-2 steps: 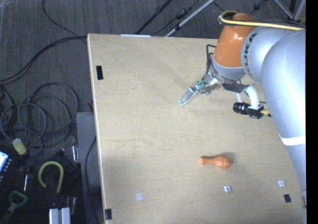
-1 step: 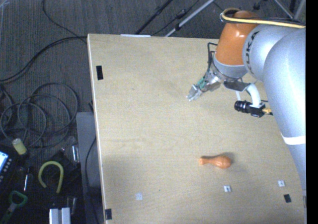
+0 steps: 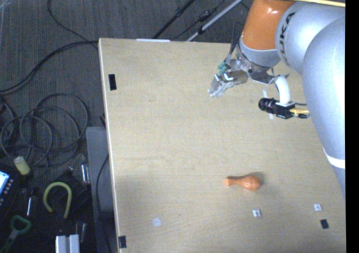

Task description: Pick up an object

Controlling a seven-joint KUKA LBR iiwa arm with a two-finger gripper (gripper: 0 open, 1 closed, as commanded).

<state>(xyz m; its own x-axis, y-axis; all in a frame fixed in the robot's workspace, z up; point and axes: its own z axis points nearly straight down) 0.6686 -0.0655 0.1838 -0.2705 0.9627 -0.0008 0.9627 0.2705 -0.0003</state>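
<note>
Claw (image 3: 217, 90) up near the far side of the board, nothing pinched in it.

Whether it is spread or pressed together I cannot tell from this slant. My target, the small orange pear-shaped object (image 3: 244, 182), lies on its side on the tan board (image 3: 168, 134), well apart from the claw, toward the near edge. I judge we are at the approach step: next I need to travel over it, line up across its narrow neck, and descend.
</note>
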